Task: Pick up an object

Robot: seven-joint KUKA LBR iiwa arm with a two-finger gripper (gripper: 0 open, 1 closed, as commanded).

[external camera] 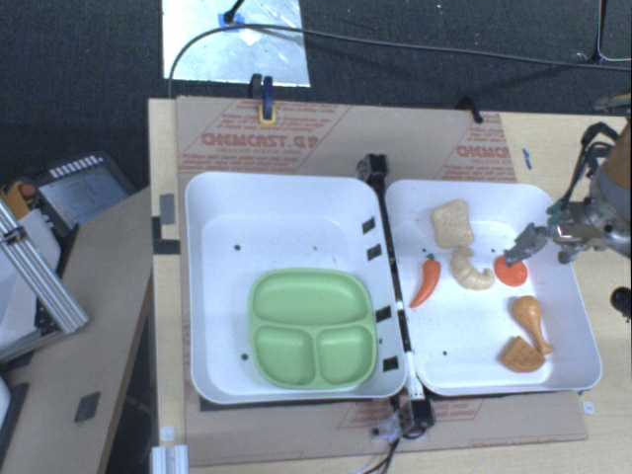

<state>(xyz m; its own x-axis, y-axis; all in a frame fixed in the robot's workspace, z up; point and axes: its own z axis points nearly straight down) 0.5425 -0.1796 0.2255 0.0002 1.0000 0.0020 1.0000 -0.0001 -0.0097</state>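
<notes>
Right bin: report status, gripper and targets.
Gripper low over red slice, nothing visibly held. Shrimp close left of slice. Chili, cracker, drumstick clear.

A single fixed camera looked down at a slant on the bench. Both white bins lay fully within its moderately distant frame.

My arm comes in from the right edge, wrist bent low and pointing leftward. My gripper sits at the end of it — dark fingers angled down and to the left, close together at the tips. Whether they are parted or closed I cannot make out — too small and too dark.
</notes>
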